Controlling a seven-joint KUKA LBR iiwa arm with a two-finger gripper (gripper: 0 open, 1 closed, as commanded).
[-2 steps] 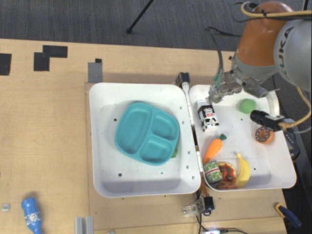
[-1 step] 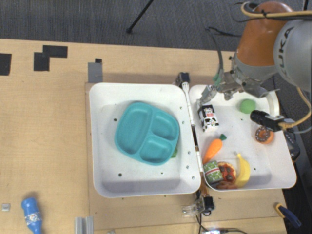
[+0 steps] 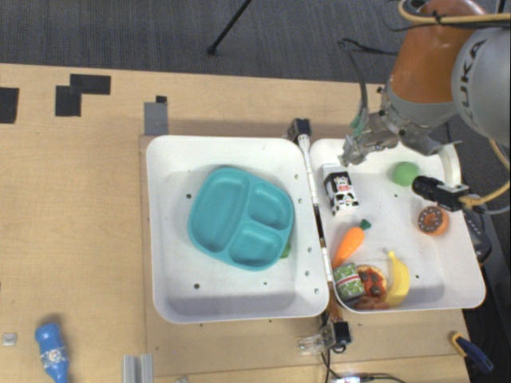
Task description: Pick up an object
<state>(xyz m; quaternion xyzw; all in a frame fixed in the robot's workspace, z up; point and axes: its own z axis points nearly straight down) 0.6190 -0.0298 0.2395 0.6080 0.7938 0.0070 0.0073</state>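
Over the far-left corner of the right bin [image 3: 459, 294] hangs the one gripper [image 3: 357, 152], above the bin floor and touching nothing; whether it is spread or closed cannot be told from this angle. Six things lie in that bin: one black-and-white toy [image 3: 342, 191] just below the gripper, one green ball [image 3: 405, 173], one brown round piece [image 3: 432, 219], one carrot [image 3: 350, 245], one banana [image 3: 398, 278], and one red-and-green item [image 3: 361, 283], perhaps a packet. One teal divided plate [image 3: 242, 216] lies in the left bin [image 3: 172, 294].
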